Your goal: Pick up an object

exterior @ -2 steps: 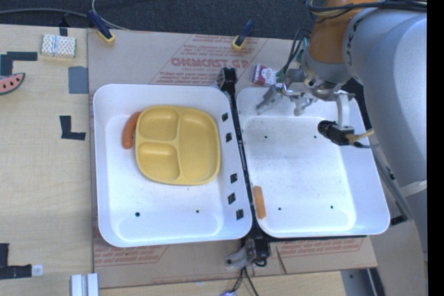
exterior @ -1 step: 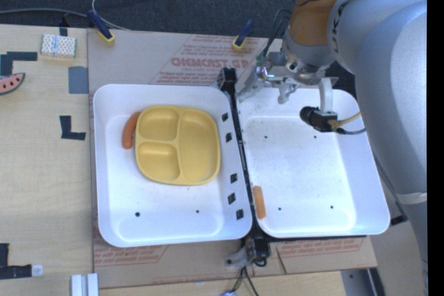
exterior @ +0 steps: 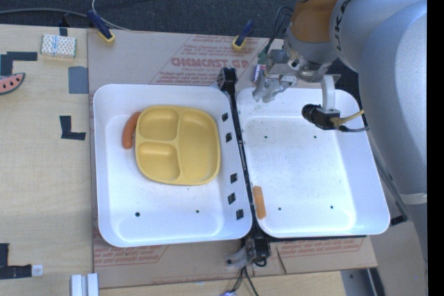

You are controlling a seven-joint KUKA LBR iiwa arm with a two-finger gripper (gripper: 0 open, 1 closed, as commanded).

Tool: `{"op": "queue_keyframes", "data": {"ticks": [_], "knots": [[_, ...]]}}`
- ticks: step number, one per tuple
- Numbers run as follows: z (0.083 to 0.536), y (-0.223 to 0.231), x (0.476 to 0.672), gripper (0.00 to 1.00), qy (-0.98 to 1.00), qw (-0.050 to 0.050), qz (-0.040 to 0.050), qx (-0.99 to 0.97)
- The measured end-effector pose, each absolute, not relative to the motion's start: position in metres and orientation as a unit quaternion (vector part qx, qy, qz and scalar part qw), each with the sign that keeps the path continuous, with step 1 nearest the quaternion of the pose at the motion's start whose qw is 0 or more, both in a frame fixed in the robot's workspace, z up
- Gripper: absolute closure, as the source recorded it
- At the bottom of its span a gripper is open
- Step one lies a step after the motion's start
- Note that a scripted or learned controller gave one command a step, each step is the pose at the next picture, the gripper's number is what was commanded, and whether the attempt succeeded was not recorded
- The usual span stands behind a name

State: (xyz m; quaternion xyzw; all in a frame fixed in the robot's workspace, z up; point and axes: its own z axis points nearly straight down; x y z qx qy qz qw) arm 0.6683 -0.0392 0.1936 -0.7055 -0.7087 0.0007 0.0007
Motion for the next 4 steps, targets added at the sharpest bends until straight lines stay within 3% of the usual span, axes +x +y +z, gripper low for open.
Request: {"op": "queue_keyframes", "data": {"ticks": [1, 2, 3, 4], "knots": [[0.193, -0.039, 0.668, 0.0, -0.709, 0.001, 0.001, -0.706], [0.203, -0.038, 0.668, 1.0, -0.709, 0.001, 0.0009, -0.705], [0.203, -0.039, 0.668, 0.0, -0.709, 0.001, 0.0012, -0.705], [0.212, -0.038, 0.668, 1.0, -0.71, 0.002, 0.0011, -0.705]]}}
